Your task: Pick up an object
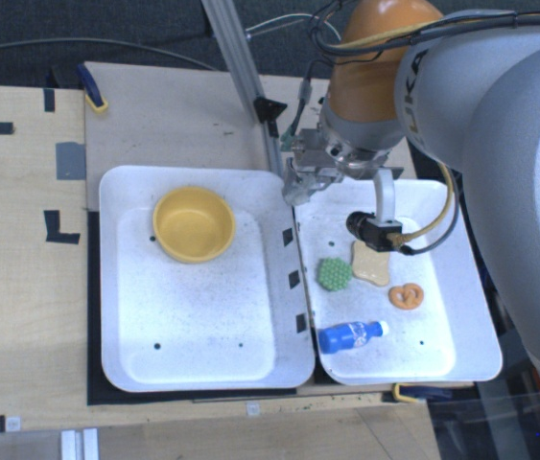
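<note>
My gripper (299, 186) hangs over the far left corner of the right bin (461, 353), close to the divider between the two bins. Nothing shows in its grasp. Below it in the right bin lie a green bumpy ball (335, 274), a tan bread-like slice (373, 266), a small orange pretzel (406, 296) and a blue bottle (350, 334) lying on its side near the front edge. A yellow bowl (193, 223) stands upright in the far part of the left bin (135, 353).
A slanted metal post (234, 51) rises behind the bins, just left of the gripper. The large grey arm (500, 132) covers the right side of the right bin. Wooden bench surface (20, 286) lies to the left.
</note>
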Motion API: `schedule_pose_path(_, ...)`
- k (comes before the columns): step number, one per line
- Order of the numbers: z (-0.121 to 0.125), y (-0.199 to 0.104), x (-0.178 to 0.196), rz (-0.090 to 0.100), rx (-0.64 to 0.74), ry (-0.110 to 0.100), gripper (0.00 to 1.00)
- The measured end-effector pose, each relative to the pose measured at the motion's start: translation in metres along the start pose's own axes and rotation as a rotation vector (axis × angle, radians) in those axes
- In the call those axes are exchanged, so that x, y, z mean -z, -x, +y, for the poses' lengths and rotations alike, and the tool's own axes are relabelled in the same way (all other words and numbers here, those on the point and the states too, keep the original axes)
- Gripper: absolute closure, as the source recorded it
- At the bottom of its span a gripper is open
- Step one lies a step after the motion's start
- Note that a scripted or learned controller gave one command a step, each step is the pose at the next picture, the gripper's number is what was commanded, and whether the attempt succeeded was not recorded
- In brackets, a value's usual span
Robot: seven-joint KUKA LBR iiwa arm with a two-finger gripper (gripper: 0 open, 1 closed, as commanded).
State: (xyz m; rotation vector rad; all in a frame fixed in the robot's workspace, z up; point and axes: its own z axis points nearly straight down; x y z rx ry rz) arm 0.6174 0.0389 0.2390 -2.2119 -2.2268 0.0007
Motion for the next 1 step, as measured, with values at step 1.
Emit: schedule_pose_path(1, -0.0096, -0.0451, -0.0031, -0.001, -0.001, -0.001, 1.0)
